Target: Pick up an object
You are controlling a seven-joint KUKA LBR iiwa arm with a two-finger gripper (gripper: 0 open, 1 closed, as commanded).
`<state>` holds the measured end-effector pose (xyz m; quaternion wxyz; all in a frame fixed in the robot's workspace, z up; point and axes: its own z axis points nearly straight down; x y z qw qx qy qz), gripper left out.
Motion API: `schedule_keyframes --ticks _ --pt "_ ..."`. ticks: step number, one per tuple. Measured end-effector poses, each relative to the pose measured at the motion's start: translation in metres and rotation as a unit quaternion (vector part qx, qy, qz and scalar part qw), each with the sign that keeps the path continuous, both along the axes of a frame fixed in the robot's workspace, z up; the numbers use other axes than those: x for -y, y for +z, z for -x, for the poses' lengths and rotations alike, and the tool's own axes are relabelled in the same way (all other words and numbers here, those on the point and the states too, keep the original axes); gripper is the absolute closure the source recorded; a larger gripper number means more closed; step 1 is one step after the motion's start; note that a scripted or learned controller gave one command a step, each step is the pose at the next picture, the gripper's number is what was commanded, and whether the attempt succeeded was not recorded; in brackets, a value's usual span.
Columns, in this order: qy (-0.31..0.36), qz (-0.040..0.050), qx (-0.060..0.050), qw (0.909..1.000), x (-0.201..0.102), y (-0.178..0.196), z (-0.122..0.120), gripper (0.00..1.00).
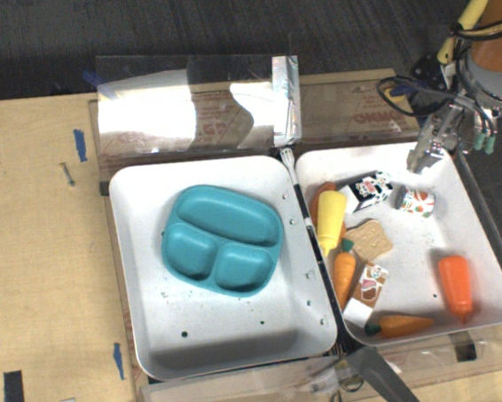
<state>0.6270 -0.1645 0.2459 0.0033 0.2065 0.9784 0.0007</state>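
The right bin (484, 216) holds several small items. A yellow corn-like piece (330, 217) lies at its left wall, with a black-and-white packet (368, 187) beside it. A white piece with red and green marks (417, 203) lies near the back. A tan cracker (371, 239), an orange carrot (344, 277) and a small printed packet (371, 284) sit in the middle left. An orange cylinder (455, 286) stands at the right, and a second carrot (403, 322) lies along the front wall. My gripper (428, 154) hangs over the bin's back right corner, just above and right of the white marked piece, with nothing visibly in it.
The left bin (148, 322) carries a teal divided plate (222, 238). A clear plastic sheet (197, 112) stands behind the bins. Cables (413, 89) trail off the wrist at the upper right. Wooden bench (35, 263) lies to the left.
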Motion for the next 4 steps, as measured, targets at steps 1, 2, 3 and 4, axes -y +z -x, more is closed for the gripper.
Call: schedule_keyframes --ticks 1,2,3,4 --pt "0.0 0.0031 0.007 1.0 0.002 0.015 -0.002 1.0" --pt "0.0 0.0029 0.006 1.0 0.002 0.014 -0.002 0.0" --pt "0.004 -0.0006 -0.006 1.0 0.043 -0.096 -0.007 0.0" --pt "-0.028 0.0016 0.003 0.9996 0.034 -0.128 0.027 0.0"
